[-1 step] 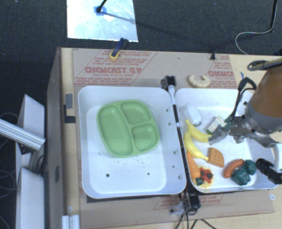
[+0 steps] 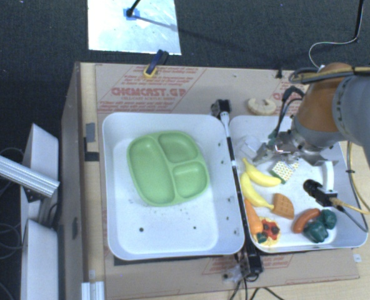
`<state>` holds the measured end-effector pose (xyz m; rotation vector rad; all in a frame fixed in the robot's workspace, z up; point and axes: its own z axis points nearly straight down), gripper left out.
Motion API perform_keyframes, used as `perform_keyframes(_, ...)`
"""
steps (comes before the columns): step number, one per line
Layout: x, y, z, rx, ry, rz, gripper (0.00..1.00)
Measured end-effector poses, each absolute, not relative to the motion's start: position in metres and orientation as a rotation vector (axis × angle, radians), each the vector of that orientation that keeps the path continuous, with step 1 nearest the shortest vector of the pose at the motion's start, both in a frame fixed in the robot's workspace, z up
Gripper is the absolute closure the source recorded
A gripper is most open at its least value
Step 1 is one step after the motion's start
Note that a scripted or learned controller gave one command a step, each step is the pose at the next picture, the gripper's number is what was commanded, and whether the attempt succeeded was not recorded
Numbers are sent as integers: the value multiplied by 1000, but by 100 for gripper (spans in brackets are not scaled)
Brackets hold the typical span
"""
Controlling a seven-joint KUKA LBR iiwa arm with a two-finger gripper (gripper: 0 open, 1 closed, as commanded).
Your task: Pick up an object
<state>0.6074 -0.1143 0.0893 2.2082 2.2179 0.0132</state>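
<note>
The things to pick lie in the right bin (image 2: pixel 310 247), crowded into its 6 to 9 o'clock part. Two bananas run along the 9 o'clock wall: the upper banana (image 2: pixel 262 175) and, touching it at 7 o'clock, the lower banana (image 2: pixel 254 194). A carrot (image 2: pixel 253 217) continues the line toward 6 o'clock, close against the wall shared with the left bin (image 2: pixel 113 186). A waffle (image 2: pixel 283 205) sits just beside the lower banana at 3 o'clock, with a cluster of berries (image 2: pixel 270 229) at its 6 o'clock near the rim. A sausage (image 2: pixel 305 219) and a green pepper (image 2: pixel 319 227) touch each other in the 5 o'clock corner. A checkered piece (image 2: pixel 285 169) lies apart from these, at 1 o'clock of the upper banana.

The tool (image 2: pixel 274 152) hangs just at 11 o'clock of the checkered piece, over bare white floor in the bin's 12 o'clock half. Whether it is spread or pressed together cannot be told.

In the left bin a green divided plate (image 2: pixel 167 167) lies toward 12 o'clock, with open floor from 5 to 7 o'clock. On the bench (image 2: pixel 147 89), a pale round piece (image 2: pixel 262 106) rests just outside the right bin's 12 o'clock rim.
</note>
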Motion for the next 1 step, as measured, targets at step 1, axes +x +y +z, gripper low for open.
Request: perform_keyframes(1,664,-141,88,2233,2268,-32,0)
